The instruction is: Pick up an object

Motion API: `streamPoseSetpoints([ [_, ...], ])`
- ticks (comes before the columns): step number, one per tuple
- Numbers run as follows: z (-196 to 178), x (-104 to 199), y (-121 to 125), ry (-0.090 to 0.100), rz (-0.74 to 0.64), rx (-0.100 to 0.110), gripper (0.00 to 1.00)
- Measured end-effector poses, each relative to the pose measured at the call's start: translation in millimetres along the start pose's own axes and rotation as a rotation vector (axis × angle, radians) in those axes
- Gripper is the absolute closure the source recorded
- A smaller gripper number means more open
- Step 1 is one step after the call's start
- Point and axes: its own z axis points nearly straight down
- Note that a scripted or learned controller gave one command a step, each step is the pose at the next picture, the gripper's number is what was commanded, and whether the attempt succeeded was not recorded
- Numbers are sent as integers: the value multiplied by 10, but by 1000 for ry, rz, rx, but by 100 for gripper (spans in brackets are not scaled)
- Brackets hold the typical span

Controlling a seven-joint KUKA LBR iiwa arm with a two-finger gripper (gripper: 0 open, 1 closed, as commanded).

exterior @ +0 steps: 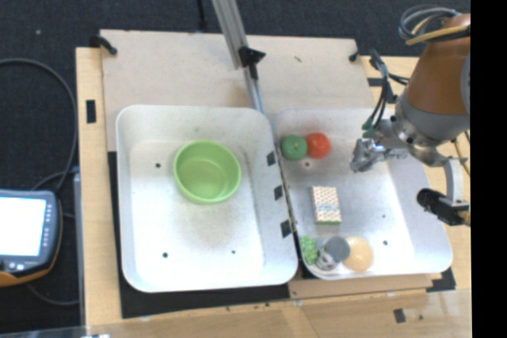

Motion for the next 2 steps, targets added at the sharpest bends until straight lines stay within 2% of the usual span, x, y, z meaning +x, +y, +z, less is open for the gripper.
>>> streamPoseSetpoints([
  [1, -60, 527, 25, 3, -5, 4, 100],
  [2, 11, 1085, -74, 3, -4, 8, 100],
])
